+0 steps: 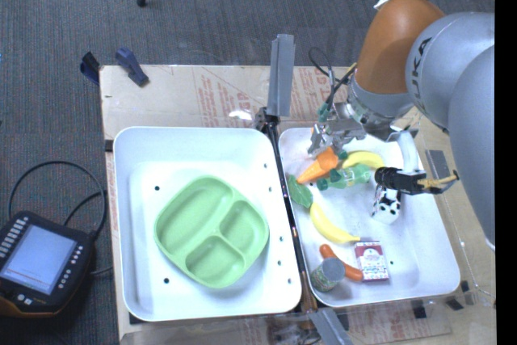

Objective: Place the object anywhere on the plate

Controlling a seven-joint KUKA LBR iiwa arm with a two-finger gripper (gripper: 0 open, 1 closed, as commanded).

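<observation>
Two white bins point(129, 174) are counted, one green plate point(212, 232), two bananas point(329, 226), and two carrots point(317, 166).

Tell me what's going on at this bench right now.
A grey KUKA arm reaches in from the right and has its gripper low over the right bin, right at an orange toy carrot. That bin also holds two bananas, a small red box and other toy food. The green divided plate sits in the left bin with nothing on it, so the placing is not yet done. Whether the carrot is actually gripped is unclear.
</observation>
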